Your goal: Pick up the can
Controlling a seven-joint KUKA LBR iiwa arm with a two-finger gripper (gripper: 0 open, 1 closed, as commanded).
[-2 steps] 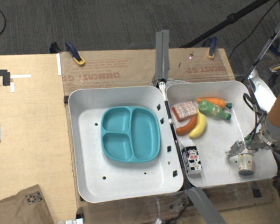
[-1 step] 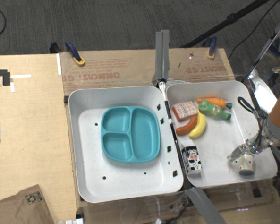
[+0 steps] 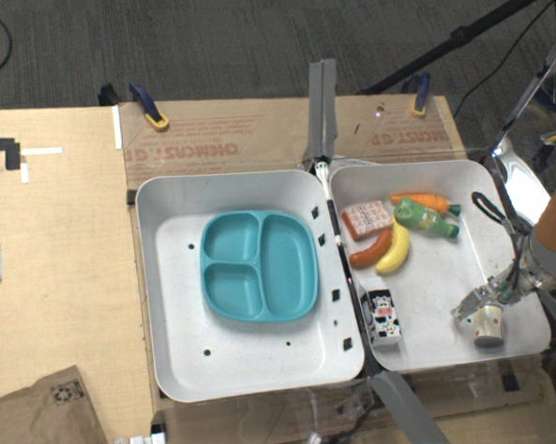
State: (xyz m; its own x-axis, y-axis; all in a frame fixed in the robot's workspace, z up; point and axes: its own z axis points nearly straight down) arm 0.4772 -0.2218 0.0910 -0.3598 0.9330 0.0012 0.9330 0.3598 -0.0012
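A light wooden bench (image 3: 56, 277) stands on dark grey carpet (image 3: 201, 33), with black cables trailing across the floor behind it. A sheet of brown cardboard (image 3: 226, 140) is clamped along the bench's far edge by two blue and yellow clamps (image 3: 149, 107), and two shallow white bins sit side by side on it.

The left bin (image 3: 170, 298) holds a teal divided plate (image 3: 260, 266), lying flat near its middle. A grey bar (image 3: 323, 110) runs back from the seam between the two bins.

In the right bin (image 3: 434, 319), well behind the can, a cluster of toy food lies near the far wall: a red and white snack box (image 3: 365, 218), a sausage (image 3: 369, 249) and a banana (image 3: 395, 249) touching each other, a green bottle (image 3: 426, 219) and an orange carrot (image 3: 420, 201) just behind it. A small black and white carton (image 3: 382, 317) lies to the can's left, against the bin's left wall.

The can (image 3: 488, 324), pale and tipped on its side, rests near the front right corner of the right bin. The gripper (image 3: 494, 295) hangs directly over the can's far side, reaching in from the right; whether its fingers are spread or pressed together cannot be told from here, and nothing shows the can held between them. Nothing lies between the can and the toy food.
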